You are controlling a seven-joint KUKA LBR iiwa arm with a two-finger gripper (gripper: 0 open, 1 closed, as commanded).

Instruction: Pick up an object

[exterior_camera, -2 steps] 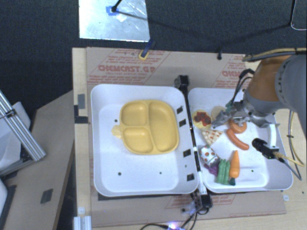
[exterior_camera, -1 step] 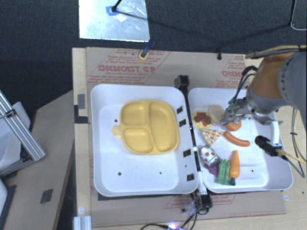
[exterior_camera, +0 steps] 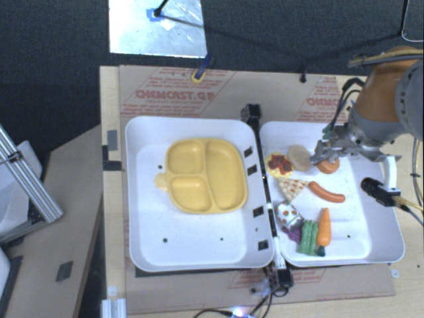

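Camera view: looks down at a slant on both bins, so everything the arm might reach for is laid out in sight at once.
Counter (exterior_camera: pixel 165 85): a pale board carrying the two white bins side by side, which puts both in reach of an arm coming in from the right.
Arm (exterior_camera: pixel 391 98): grey with an orange band, bent down over the right bin's far right part, lowered as if for a pick.
Left bin (exterior_camera: pixel 142 244): holds a yellow divided plate (exterior_camera: pixel 202 175) lying flat near its middle; it looks like a drop-off place rather than the source.
Right bin (exterior_camera: pixel 377 244): holds all the small toy foods, loosely scattered, so each can be approached from above.
Tool (exterior_camera: pixel 324 152): sits low over the orange round piece (exterior_camera: pixel 328 166), just beside the beige disc (exterior_camera: pixel 299 156). I cannot tell how it is set, nor whether it holds anything.
Likely target: the orange round piece, judging by what lies directly below the tool; it rests on the bin floor.
Sausage (exterior_camera: pixel 326 192): lies flat, just in front of the target, apart from it.
Carrot (exterior_camera: pixel 324 226): lies beside the green vegetable (exterior_camera: pixel 309 237) and a purple piece (exterior_camera: pixel 293 230) near the front rim, well apart from the tool.
Pizza slice (exterior_camera: pixel 292 189): flat, next to a red-topped piece (exterior_camera: pixel 280 164) by the bin's left wall.
Risk: the beige disc is close enough to get nudged.
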